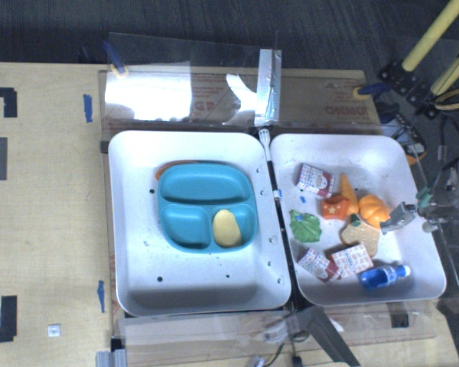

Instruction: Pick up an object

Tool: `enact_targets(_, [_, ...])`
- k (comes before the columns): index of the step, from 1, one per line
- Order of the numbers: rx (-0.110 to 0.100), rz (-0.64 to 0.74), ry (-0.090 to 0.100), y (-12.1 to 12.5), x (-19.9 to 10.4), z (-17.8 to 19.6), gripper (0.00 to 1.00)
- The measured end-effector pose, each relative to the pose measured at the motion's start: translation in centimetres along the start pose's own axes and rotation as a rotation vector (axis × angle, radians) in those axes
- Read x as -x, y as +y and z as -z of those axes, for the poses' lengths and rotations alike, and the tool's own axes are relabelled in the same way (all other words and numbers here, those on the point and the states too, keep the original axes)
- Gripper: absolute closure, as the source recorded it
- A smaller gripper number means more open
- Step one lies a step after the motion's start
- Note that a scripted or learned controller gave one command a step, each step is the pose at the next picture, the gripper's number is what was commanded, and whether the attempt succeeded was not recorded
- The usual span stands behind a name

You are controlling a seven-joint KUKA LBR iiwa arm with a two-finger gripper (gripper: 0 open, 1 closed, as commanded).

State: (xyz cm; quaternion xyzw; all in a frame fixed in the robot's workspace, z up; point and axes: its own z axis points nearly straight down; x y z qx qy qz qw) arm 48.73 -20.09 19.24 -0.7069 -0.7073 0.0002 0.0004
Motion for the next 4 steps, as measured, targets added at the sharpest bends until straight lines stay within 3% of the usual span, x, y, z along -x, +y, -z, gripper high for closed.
enact_targets(1, [-0.004, 0.048, 0.014, 7.1, 1.2, -9.1, 0.0])
enact_targets(2, [0.008, 0.014, 0.004, 11.2, 0.1, -10.4, 0.0])
enact_targets(3, [0.013, 0.017, 0.002, 11.3, 0.0, -9.2, 1.0])
enact_targets(4, [0.009, -0.026, 0.0, 15.6, -6.1, -1.2, 1.0])
